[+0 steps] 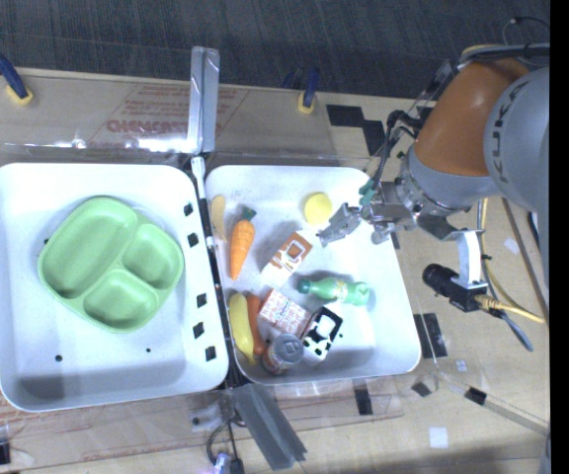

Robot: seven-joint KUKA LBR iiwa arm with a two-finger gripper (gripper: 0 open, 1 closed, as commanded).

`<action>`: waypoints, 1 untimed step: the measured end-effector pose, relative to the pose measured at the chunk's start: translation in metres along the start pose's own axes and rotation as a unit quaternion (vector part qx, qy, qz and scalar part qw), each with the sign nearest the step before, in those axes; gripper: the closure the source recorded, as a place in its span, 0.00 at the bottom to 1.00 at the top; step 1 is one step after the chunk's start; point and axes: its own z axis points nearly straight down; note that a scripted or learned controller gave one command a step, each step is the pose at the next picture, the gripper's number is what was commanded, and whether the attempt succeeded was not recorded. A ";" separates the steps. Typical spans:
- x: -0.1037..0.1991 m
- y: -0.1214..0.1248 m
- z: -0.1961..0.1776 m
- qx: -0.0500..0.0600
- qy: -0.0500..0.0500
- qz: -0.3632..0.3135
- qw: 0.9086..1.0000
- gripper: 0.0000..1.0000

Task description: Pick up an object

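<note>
Over the right bin (pixel 388 339), near its right wall, my gripper (pixel 342 225) hangs with fingers parted and nothing between them. Just left of them lies the yellow ball (pixel 316 206); below, the orange-and-white carton (pixel 287 254), green bottle (pixel 332 288) and carrot (pixel 240 247).

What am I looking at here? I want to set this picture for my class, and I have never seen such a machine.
A fixed camera looks down at a slant on a bench with two white bins. The grey and orange arm reaches in from the right; its gripper hangs over the right bin with nothing visibly between its fingers. That bin holds a carrot, a yellow ball, a green bottle, a banana, small cartons and a can. The left bin holds a green divided plate.
</note>
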 end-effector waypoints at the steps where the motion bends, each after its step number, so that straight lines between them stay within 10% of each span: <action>1: 0.026 0.050 0.136 -0.002 0.000 0.031 1.000 0.00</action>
